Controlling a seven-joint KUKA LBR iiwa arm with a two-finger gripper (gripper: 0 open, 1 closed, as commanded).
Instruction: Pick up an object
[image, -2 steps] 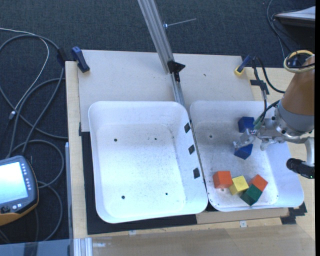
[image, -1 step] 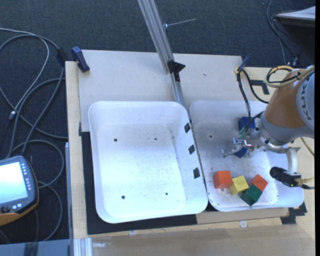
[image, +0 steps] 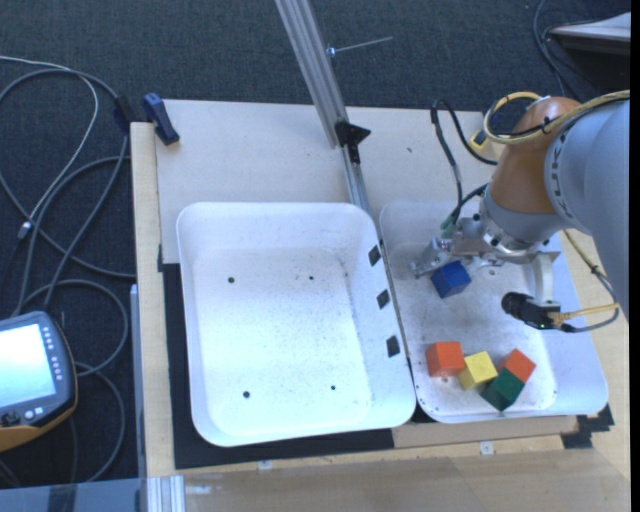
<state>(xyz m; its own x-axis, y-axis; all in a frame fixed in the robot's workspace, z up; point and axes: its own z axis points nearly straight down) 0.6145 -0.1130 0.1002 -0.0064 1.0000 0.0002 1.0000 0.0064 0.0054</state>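
Even, bright, diffuse overhead lighting. The left white bin (image: 280, 320) is nearly overexposed, its floor washing to flat white with little tonal detail; its rim casts only a faint, soft shadow. To its right, the blue block (image: 451, 279) throws a weak shadow beneath itself. Beyond the pale surface (image: 250, 150) behind the bin, the dark carpet reads dim. The arm's grey shell right of the bin shows a soft sheen. Focus is moderately soft throughout.
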